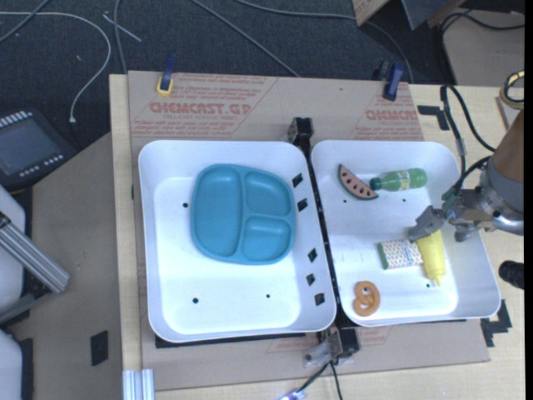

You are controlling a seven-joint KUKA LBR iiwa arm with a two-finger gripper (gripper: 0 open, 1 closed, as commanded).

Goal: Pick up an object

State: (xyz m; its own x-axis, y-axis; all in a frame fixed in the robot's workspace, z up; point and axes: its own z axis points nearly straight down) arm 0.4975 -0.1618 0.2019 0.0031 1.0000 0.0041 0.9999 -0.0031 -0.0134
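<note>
My gripper (443,226) reaches into the right bin (475,298) from the right and stands open. Its fingers straddle the air just above the top end of a yellow bottle (433,259), which lies in the bin's right part; nothing is held between them. A green-and-white speckled packet (400,254) lies right beside the bottle on its left. A green bottle (400,180) lies on its side at the back of the bin, with a watermelon slice (356,183) to its left. A brown pretzel-like ring (366,297) rests near the front edge.
The left bin (166,307) holds a blue divided plate (243,213). A black ridge with clips (312,223) separates the two bins. Cables run behind the bench and near the arm on the right.
</note>
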